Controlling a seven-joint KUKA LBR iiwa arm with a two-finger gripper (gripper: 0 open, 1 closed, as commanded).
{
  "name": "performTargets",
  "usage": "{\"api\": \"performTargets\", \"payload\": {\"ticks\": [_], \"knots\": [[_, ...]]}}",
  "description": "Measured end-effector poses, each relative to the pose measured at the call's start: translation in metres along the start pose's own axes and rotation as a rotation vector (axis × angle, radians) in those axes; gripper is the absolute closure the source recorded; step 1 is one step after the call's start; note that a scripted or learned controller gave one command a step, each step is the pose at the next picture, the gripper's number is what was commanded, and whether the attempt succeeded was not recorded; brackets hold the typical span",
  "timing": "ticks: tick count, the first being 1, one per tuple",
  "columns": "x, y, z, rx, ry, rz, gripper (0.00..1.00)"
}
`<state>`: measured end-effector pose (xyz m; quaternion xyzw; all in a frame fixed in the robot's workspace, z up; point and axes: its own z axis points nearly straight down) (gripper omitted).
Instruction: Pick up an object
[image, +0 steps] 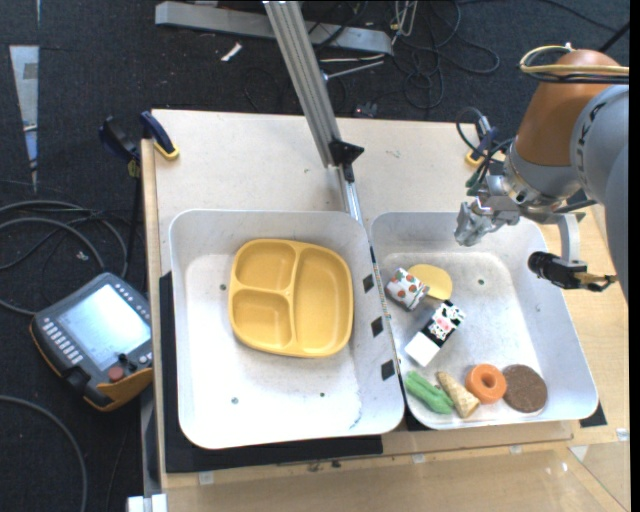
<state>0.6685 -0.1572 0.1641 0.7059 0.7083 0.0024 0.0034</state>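
ok so my gripper (472, 226) is hovering over the right bin's (560, 330) 12 o'clock edge with nothing in it, and i can't tell how it's set. looks like the approach step to me. targets sit toward 6: cow carton (437, 332), yellow disc (434, 280), orange ring (487, 383), brown disc (523, 387), green pod (428, 392). next move needs a swing toward 6 and a drop. left bin (200, 330) has a yellow tray (291, 298). pendant (90, 338) on the dark floor at 9, cables all over.

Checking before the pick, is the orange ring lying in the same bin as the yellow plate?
No, the orange ring lies in the right bin, while the yellow plate sits in the left bin.
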Motion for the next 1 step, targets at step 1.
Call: {"api": "performTargets", "payload": {"ticks": [1], "knots": [[0.0008,0.0068,-0.0639,0.000,0.000,0.000,1.00]]}}
